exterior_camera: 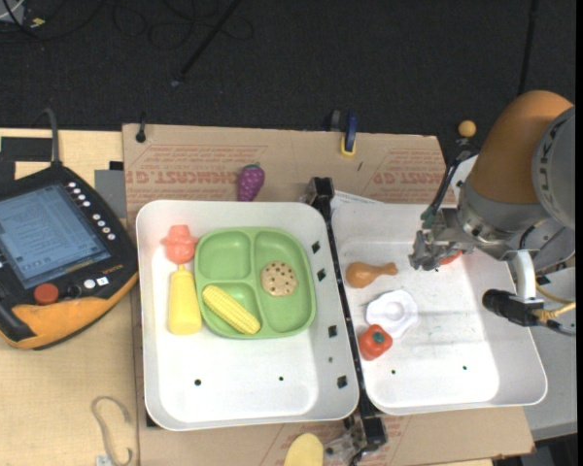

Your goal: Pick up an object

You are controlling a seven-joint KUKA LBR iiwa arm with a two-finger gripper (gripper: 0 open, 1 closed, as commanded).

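Pick attempt under way, nothing lifted clear as far as the view shows. The hand (429, 256) hangs low over the far edge of the right bin (505, 382); something reddish shows at it, too small to name, and whether its jaws are apart or closed on that cannot be told. Candidate objects in this bin, three: one toy drumstick (367, 274) near the bin's left wall, one white cup-like piece (393, 311) at mid-bin, one red toy pepper (374, 343) just beside it towards the near-left corner. The left bin (233, 396) holds one green divided plate (228, 260) carrying one toy corn cob (231, 309) and one cookie (278, 279); beside the plate's left rim, one yellow bottle (183, 302) and one pink toy (179, 245). Remaining: secure a grasp, then raise it
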